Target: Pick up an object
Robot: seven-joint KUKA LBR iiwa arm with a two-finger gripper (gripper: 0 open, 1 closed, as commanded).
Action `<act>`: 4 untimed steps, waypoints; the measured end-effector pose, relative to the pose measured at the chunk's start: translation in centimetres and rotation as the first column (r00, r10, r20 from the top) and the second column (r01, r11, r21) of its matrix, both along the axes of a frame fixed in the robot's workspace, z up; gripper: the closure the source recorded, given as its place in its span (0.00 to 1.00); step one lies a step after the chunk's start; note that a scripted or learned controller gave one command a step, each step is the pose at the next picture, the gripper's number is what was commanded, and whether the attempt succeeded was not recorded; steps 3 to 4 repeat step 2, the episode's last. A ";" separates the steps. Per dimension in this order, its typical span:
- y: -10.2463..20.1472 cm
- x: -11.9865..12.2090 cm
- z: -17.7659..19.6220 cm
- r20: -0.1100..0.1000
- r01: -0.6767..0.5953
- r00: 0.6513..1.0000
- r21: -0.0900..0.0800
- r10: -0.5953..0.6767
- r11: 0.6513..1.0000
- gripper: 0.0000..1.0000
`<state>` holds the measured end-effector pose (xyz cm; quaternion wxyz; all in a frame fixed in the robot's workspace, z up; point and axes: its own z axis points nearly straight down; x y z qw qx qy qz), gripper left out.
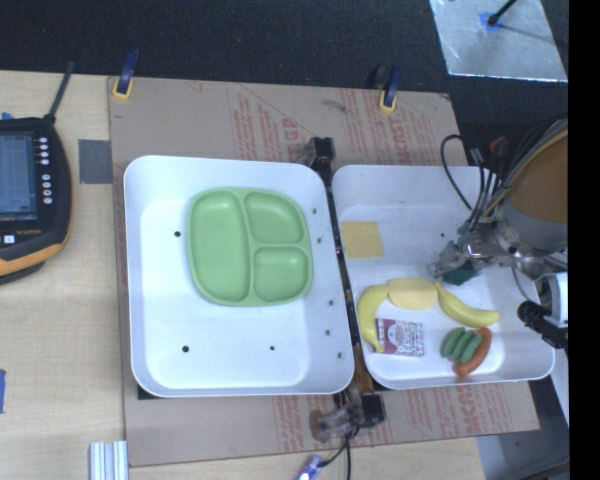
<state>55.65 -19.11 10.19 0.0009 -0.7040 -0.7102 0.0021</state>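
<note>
Nearest you in the right bin [520,368], at about 5 o'clock, you see a green and orange vegetable [466,348], a small packet [401,336] and two bananas [467,309], all close together. Toward 10 o'clock lies a flat yellow square [361,239]. The end effector [464,264] sits low at 3 o'clock, just above the bananas; you cannot tell its state. The left bin [150,298] holds a green divided plate [249,245].

bananas [468,310], white packet [401,336], carrot [473,354] – clustered at right bin's [400,196] near edge
</note>
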 end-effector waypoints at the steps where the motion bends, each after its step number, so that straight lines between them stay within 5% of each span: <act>1: 4.6 7.6 10.7 0.004 0.004 1.000 0.002 -0.004 1.000 1.00; 2: 10.9 7.5 9.0 -0.001 0.003 1.000 0.002 -0.003 1.000 1.00; 4: 10.9 7.5 9.0 -0.001 0.003 1.000 0.002 -0.003 1.000 1.00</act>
